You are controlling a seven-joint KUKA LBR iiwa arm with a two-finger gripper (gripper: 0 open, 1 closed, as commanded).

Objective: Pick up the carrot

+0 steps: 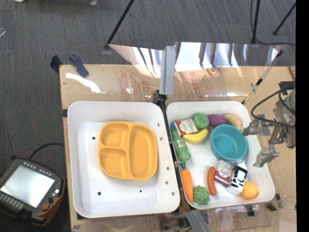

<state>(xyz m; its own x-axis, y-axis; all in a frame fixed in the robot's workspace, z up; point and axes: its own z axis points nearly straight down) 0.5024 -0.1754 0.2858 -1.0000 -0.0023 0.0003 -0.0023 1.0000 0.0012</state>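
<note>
While jaws (261, 142) apart over the right rim: one carrot (187, 184), two bins (77, 129).

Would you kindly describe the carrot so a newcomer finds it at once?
Look in the right-hand white bin, along its near-left edge. The orange tapered toy carrot lies there beside a bumpy green vegetable; unlike the redder sausage, it narrows to a point.

Orange carrot (187, 184), teal bowl (229, 143)
</note>
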